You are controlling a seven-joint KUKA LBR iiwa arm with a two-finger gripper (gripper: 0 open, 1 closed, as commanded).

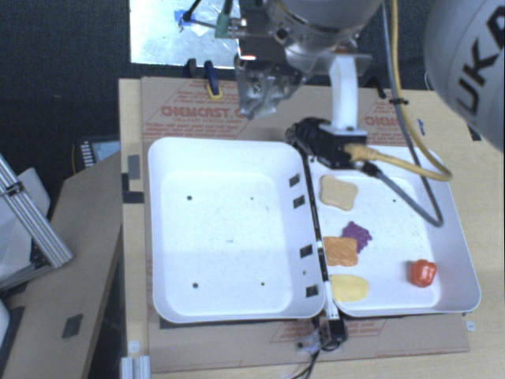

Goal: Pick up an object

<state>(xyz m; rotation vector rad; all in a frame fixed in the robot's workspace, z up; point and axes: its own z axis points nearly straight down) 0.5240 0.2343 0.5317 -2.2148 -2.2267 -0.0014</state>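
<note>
Two shallow white plastic bins sit side by side on the desk, which has a brown printed board on top. The hand hangs over the board, just past the far rim of the left bin. Can't tell from here whether it is open or closed.

Left bin, nearer the camera than the hand: smooth white floor, four small dark dots.

Right bin, nearer than the hand and off to camera-right of it, holds five small pieces, one of each:
- tan bread-shaped slab, closest to the hand
- purple lumpy cluster
- flat orange squarish piece, touching the purple one
- smooth yellow oval, just beyond the orange one
- glossy red rounded piece, farthest from the hand, well apart from the rest
</note>
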